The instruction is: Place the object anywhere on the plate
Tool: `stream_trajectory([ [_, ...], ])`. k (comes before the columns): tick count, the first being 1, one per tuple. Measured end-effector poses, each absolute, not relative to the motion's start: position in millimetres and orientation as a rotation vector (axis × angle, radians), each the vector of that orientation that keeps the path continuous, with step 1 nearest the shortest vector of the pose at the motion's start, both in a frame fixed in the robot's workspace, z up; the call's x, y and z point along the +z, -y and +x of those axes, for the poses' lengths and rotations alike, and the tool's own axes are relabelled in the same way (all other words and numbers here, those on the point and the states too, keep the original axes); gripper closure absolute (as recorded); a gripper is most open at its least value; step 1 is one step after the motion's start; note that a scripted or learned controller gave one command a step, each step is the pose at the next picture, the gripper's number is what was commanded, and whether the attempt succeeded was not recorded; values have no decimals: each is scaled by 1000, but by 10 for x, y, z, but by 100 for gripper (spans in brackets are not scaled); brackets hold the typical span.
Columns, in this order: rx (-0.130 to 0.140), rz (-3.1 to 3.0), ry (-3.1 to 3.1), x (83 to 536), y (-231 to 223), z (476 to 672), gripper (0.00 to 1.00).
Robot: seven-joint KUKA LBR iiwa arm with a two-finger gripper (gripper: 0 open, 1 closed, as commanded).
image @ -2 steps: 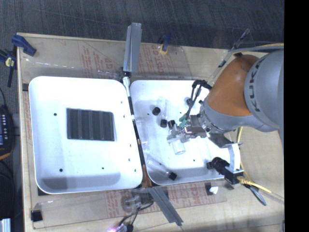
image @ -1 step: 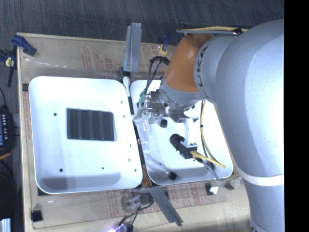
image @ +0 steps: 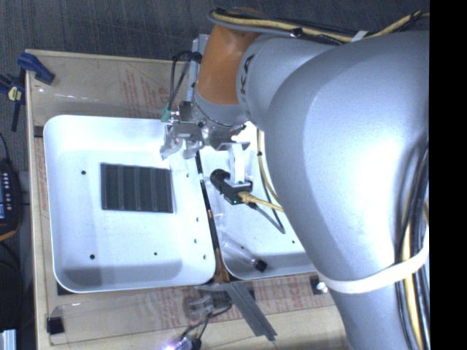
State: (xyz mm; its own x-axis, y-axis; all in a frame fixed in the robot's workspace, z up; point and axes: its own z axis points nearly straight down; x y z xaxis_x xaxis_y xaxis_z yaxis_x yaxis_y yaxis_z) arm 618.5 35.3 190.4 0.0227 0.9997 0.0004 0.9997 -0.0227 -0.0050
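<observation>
With the gripper (image: 177,146) hovering at the upper right edge of the left bin (image: 66,195), fingers' state impossible to tell, it should carry across and lower squarely over the dark ribbed plate (image: 137,188), though no object is discernible.

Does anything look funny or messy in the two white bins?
Nothing looks spilled or broken. The left bin holds a dark ribbed rectangular plate, lying flat and square. The gripper hangs over that bin's right edge. The grey arm covers most of the right bin.
</observation>
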Motion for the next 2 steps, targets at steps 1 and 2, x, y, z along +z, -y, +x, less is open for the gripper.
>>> stream_trajectory([
  [1,2,-2331,2103,920,-1306,5740,100],
  [2,10,-2578,1789,913,-1534,5354,100],
])
